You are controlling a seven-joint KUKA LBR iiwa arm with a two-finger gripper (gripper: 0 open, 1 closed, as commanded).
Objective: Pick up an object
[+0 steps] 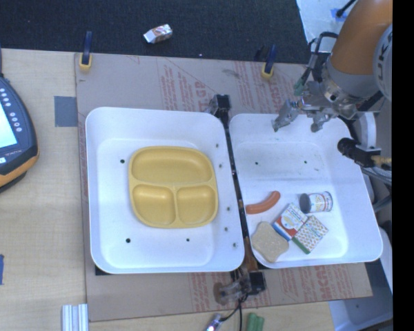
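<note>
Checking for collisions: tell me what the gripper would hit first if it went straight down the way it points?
Probably the bare floor of the right bin near its back edge; the gripper hangs above it, though depth is unclear.

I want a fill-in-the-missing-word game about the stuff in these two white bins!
1. The yellow divided plate lies in the ____ bin of the camera view.
2. The sausage lies in the same bin as the small can, the slice of bread and the two small ____.
3. The yellow plate has ____ compartments.
4. The gripper is over the far edge of the ____ bin.

Missing words: left; boxes; three; right
</note>
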